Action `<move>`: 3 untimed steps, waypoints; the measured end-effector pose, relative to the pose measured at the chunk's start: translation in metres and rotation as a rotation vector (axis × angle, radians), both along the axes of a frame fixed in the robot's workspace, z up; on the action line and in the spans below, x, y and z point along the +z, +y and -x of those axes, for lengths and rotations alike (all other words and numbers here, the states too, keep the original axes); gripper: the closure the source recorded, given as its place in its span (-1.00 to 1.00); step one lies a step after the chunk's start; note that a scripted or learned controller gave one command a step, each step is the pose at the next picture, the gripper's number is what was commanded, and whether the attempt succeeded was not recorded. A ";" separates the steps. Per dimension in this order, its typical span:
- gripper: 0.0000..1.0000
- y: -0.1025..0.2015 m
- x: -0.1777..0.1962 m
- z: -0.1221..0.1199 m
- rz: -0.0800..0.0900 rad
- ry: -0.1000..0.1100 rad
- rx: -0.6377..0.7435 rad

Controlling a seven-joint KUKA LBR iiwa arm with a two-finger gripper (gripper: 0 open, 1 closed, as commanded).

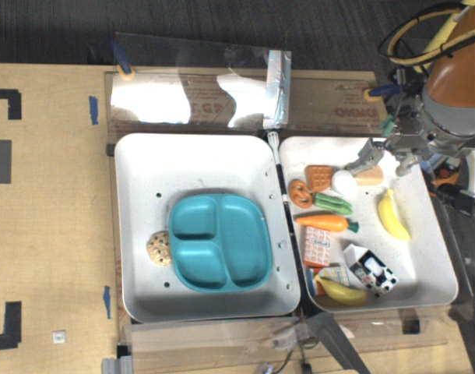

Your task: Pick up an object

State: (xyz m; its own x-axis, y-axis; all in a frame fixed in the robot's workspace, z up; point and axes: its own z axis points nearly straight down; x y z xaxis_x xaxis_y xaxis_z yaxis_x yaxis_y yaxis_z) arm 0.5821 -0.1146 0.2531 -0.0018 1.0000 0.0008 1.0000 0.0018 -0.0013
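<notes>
open, empty two-finger gripper hovers over right white bin near yellow plastic banana; nothing picked yet.

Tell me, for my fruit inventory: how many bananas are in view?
2: one banana lies toward the right bin's right side; another banana lies at its front edge, partly covered.

Assorted toy food, right bin

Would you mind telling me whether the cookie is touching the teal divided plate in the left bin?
Touching, as far as the camera view shows: the cookie sits against the left rim of the teal divided plate, with no white bin floor visible between them.
</notes>
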 end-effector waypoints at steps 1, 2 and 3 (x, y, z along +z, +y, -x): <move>-1.00 -0.053 -0.151 -0.011 0.001 -0.012 -0.225; -1.00 -0.070 -0.163 -0.073 -0.034 0.066 -0.199; -1.00 -0.063 -0.133 -0.077 0.000 0.029 -0.076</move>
